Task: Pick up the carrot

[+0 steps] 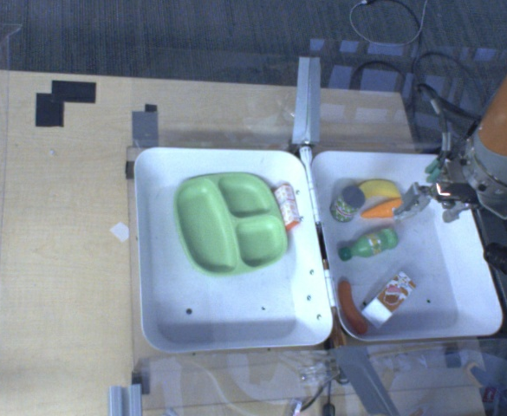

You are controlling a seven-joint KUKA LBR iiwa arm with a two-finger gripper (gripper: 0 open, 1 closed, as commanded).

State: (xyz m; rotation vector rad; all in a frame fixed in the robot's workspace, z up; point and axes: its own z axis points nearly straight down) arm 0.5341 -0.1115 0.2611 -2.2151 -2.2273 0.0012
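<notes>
The carrot (380, 208) lies in the upper left of the right bin (461, 319), touching the yellow banana (376, 189) above it and just beside a dark can (349, 202). The jaws of the gripper (412, 204) reach in from the right, their tips just at the carrot's right end; I cannot tell whether they are apart or together. Lower in that bin lie a green bottle (368, 244), a sausage (350, 307) and a small carton (390, 296), while the left bin (162, 319) holds a green divided tray (230, 222).

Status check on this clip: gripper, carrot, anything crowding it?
Gripper in right bin, at carrot's tip; grasp not confirmed. Carrot lying flat, touching banana. Can left of it, green bottle just below.
</notes>
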